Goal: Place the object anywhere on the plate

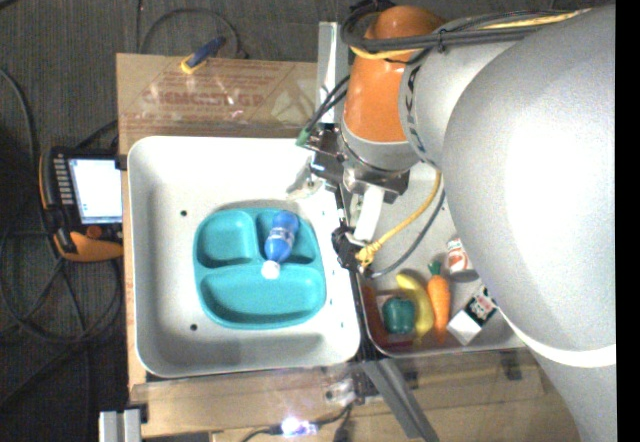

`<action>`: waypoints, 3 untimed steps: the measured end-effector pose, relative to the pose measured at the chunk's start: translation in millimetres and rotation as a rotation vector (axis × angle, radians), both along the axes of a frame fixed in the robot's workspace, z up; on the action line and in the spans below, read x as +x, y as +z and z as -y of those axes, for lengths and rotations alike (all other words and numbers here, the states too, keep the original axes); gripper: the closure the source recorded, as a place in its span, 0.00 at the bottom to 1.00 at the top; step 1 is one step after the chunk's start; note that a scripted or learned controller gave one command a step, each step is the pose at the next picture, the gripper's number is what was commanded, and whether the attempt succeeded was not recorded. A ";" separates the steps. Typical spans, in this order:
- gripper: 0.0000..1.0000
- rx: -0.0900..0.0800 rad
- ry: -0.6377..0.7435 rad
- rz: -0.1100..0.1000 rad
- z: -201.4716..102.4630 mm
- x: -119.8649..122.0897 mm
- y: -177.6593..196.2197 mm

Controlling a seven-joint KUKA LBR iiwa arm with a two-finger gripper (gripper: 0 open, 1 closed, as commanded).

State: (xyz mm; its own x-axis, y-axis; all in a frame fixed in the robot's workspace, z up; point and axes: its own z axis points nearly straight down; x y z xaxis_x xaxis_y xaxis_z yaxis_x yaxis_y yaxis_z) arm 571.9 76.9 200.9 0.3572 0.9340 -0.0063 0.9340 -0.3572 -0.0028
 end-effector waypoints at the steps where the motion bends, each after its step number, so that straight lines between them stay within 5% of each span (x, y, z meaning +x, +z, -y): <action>1: 0.00 0.002 0.092 0.001 47.5 2.6 47.9; 2: 1.00 -0.002 0.093 -0.002 47.7 2.7 55.7; 3: 0.00 -0.004 0.092 -0.002 48.4 2.8 55.7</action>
